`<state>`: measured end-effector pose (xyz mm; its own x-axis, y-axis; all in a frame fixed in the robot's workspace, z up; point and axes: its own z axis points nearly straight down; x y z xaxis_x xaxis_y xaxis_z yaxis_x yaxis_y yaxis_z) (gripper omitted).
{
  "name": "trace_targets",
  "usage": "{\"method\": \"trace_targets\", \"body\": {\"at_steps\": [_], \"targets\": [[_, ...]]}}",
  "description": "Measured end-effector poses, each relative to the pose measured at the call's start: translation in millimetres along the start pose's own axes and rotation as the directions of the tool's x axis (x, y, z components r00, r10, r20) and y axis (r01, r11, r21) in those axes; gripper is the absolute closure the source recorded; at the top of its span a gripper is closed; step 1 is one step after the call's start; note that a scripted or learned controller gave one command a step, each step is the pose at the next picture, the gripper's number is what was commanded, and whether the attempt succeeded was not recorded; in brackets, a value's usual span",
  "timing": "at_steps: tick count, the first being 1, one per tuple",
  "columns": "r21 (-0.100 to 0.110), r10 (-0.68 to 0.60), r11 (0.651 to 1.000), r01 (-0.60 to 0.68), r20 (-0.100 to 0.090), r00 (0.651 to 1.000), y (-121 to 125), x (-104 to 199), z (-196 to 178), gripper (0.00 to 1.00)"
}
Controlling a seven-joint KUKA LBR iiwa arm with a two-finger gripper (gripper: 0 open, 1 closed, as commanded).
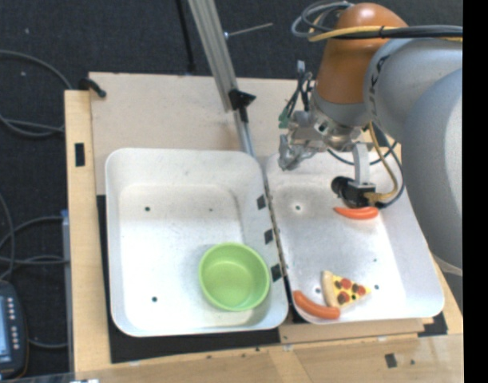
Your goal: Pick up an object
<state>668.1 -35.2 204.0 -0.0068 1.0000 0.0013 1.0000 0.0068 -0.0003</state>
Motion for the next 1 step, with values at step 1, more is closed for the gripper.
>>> {"method": "trace_targets", "body": {"at_steps": [1], "targets": [[0.001, -0.001, 1.000, 0.001, -0.001, 1.000, -6.6, 56.9, -4.1, 1.00]]}}
